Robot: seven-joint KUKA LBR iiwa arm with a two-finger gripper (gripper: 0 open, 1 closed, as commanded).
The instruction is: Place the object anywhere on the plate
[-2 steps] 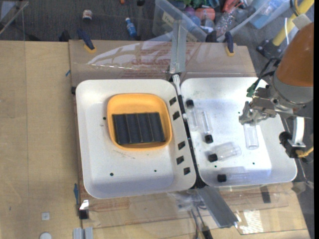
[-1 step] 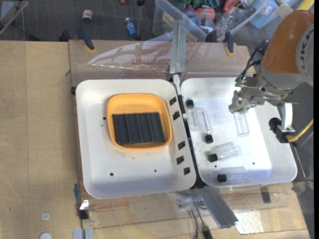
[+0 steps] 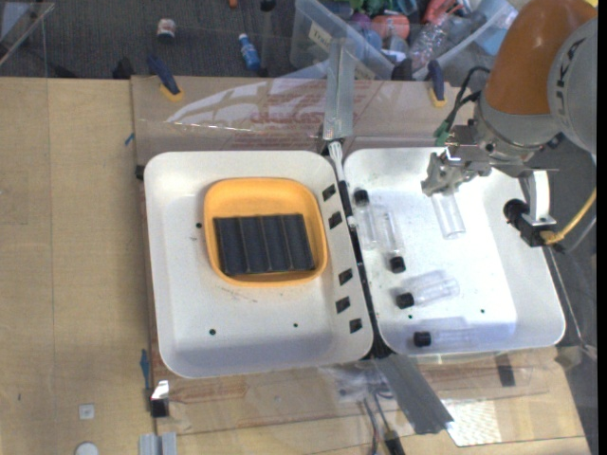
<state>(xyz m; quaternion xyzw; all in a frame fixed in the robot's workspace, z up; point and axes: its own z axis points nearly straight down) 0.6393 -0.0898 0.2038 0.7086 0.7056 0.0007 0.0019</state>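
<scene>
Clear bottle lies just below the pincer, right bin.

Grey arm with orange band cut off at the right edge; its metal two-finger gripper too small to resolve; clear storage tub cropped above.

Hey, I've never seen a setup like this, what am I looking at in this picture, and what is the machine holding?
One camera looks down at a slant on two shallow white bins. The grey robot arm with an orange band reaches in from the right, and its tool hangs over the right bin. The left bin holds an orange plate bearing a dark ribbed block. The right bin holds several clear plastic tubes with black caps. One tube lies just below the tool; I cannot tell whether it is gripped.
</scene>
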